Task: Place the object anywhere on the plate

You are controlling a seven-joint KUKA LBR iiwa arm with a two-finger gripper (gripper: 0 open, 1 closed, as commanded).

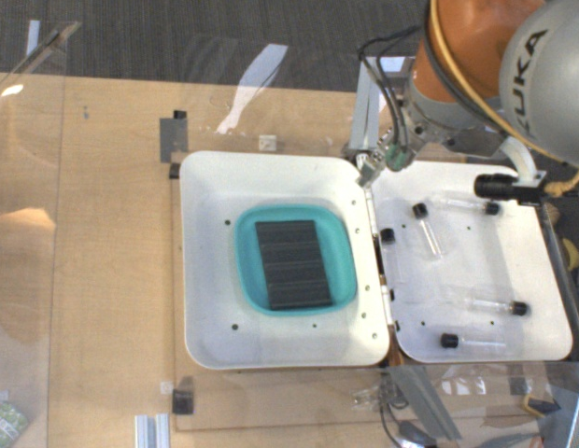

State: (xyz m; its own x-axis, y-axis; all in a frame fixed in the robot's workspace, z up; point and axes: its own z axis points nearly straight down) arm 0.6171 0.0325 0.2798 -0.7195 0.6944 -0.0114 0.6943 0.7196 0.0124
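Dark ribbed block already lies flat in the middle of the teal plate, centre of the left bin, so placement looks done. Hand sits over the bins' shared far corner; grip state unclear. Clear black-capped tubes scattered across the right bin.

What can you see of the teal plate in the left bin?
The teal square plate with rounded corners looks like glossy plastic with a raised rim. It lies flat near the middle of the left shallow white bin, resting on the bin floor. A dark grey ribbed rectangular block lies flat on it, slightly rotated, inside the rim.
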